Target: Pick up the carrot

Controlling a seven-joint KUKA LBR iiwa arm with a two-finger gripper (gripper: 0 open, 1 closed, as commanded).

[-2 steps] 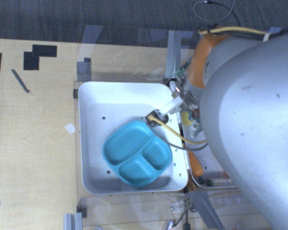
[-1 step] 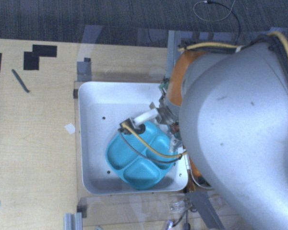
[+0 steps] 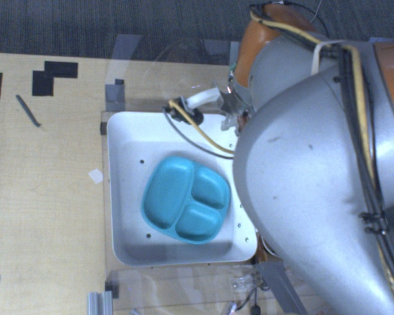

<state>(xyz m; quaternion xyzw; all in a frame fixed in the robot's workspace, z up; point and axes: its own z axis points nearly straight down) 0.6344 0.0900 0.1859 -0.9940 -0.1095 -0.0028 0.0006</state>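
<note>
The left bin on the table is being occupied by a blue divided plate, which is lying flat near its middle. The grey arm is being held across the right of the view, with the hand at the bin's far rim. Whether the hand is released or clenched cannot be told. Where the carrot is lying cannot be told either, and it is judged to be masked by the arm's bulk. Any descent is being risked half blind. The bin wall or the plate could be struck, or nothing could be closed upon, if the carrot is lying off the aimed spot.
</note>
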